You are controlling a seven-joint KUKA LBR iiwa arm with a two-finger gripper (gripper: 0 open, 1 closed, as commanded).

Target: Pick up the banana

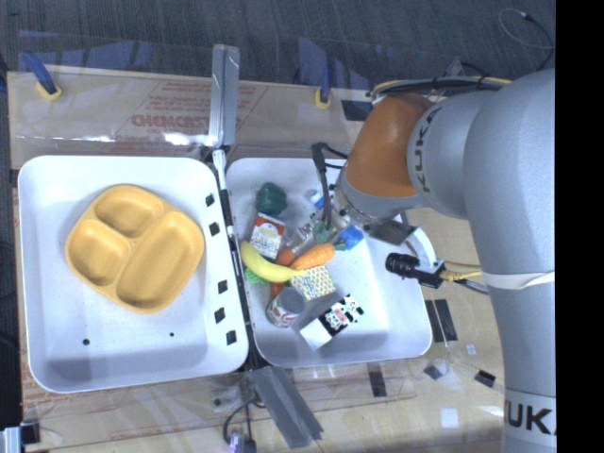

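The yellow banana (263, 267) lies curved in the left part of the right bin (401, 333), close to the divider between the bins. Its right end touches an orange carrot (314, 255). My gripper (321, 226) is down in the same bin, just above and to the right of the carrot, a short way up and right of the banana. The orange-banded wrist (385, 149) hangs over the bin's upper right and hides the gripper's top. Nothing yellow shows at the gripper.
Clutter surrounds the banana: a green object (272, 196), a small carton (268, 235), a patterned block (314, 280), a can (283, 310), a black-and-white box (332, 319) and a blue item (351, 239). The left bin (47, 347) holds a yellow divided plate (135, 245).
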